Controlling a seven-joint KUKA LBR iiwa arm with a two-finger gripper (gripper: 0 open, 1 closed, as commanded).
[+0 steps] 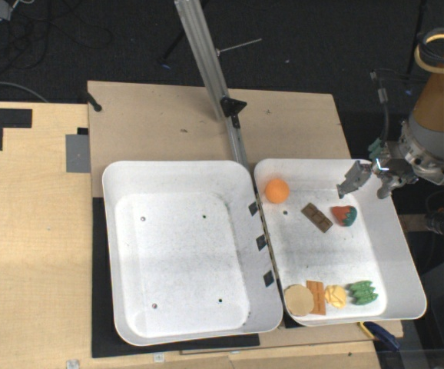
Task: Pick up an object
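Note:
My gripper hangs over the far right part of the right bin, with its two fingers spread open and nothing between them. Just below and left of it lies a red and green strawberry-like toy. A brown bar lies beside that toy, and an orange ball sits near the bin's far left corner. Along the near edge lie a tan round piece, an orange slab, a yellow piece and a green piece.
The left bin stands beside the right one, with black clips along the shared edge. A slanted metal rail rises behind the bins. The arm's orange band is at the far right.

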